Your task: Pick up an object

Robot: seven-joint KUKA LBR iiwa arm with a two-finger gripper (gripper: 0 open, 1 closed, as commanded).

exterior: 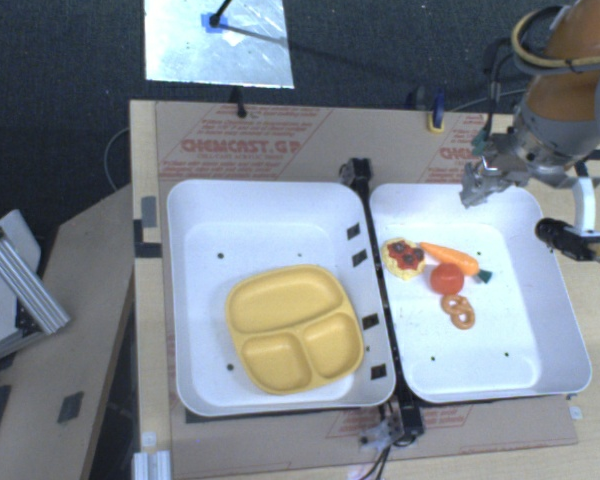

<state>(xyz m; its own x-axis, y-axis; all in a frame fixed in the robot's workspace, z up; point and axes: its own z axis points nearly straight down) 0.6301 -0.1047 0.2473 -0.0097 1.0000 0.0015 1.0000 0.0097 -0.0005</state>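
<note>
- the left bin (195,268) sits on the left half of the worktop (280,133) and carries a yellow divided tray (295,326), lying flat toward the bin's near right corner; it looks parked there as a place to drop things, not as a pick target.
- the right bin (520,353) touches the left one along a middle seam, so items can pass across with a short carry.
- the toy food is clustered in the right bin's far left part: a small pizza slice (404,257) nearest the seam, an orange carrot (450,257) just beside it, a red tomato (446,278) touching the carrot's near side, and a pretzel (459,312) just nearer still.
- the hand (477,190) hangs over the far edge of the right bin, toward the worktop's far right corner; i cannot tell how its grasp stands, and nothing shows in it.
- the carrot, the likeliest pick, lies near the hand, toward the bin's near side and slightly left; my judgement is that a short move inward and down is needed.
</note>
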